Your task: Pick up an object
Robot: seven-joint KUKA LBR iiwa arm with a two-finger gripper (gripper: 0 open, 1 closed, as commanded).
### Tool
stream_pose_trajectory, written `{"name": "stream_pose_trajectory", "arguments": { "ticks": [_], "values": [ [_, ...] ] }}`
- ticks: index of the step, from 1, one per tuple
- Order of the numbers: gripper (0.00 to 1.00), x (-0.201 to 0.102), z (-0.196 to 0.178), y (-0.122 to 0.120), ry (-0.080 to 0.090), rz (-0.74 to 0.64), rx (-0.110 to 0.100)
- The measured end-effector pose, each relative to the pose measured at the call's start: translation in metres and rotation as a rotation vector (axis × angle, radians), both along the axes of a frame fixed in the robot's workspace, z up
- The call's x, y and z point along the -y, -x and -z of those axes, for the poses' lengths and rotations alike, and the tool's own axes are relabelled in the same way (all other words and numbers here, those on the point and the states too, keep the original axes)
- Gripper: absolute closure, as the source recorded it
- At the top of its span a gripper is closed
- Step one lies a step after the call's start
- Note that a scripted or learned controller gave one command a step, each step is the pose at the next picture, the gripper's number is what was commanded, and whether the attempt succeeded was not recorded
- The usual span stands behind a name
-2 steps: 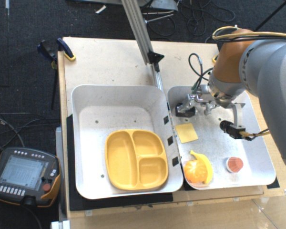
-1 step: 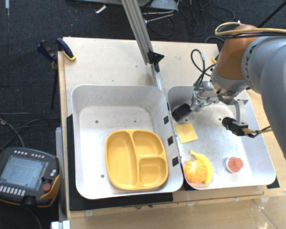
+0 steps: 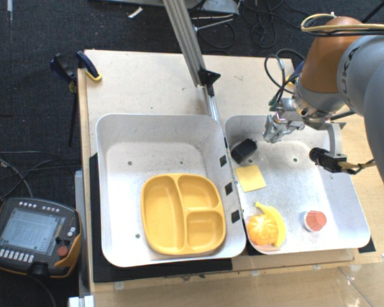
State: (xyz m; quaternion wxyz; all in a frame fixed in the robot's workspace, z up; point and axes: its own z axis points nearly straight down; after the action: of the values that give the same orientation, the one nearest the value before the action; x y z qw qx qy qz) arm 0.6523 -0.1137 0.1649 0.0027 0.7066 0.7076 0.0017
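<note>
**Four objects wait as arm hovers over bin**

Four items lie in the right bin (image 3: 345, 200). Nearest the gripper (image 3: 276, 130), whose opening cannot be told, a small black block (image 3: 244, 149) sits just left and below it: likely light and rigid, best pinched across its short sides.

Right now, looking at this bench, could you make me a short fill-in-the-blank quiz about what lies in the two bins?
The yellow tray has ___ compartments.
The tray lies in the ___ bin.
The black block lies in the ___ bin.
The round disc near the peeled banana toy is ___.

Missing words: three; left; right; red
</note>
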Motion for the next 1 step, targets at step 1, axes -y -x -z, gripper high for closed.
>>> {"name": "stream_pose_trajectory", "arguments": {
  "ticks": [1],
  "values": [
    [1.0,-0.0023,-0.0549,-0.0118,0.0,-0.002,0.001]
  ]
}}
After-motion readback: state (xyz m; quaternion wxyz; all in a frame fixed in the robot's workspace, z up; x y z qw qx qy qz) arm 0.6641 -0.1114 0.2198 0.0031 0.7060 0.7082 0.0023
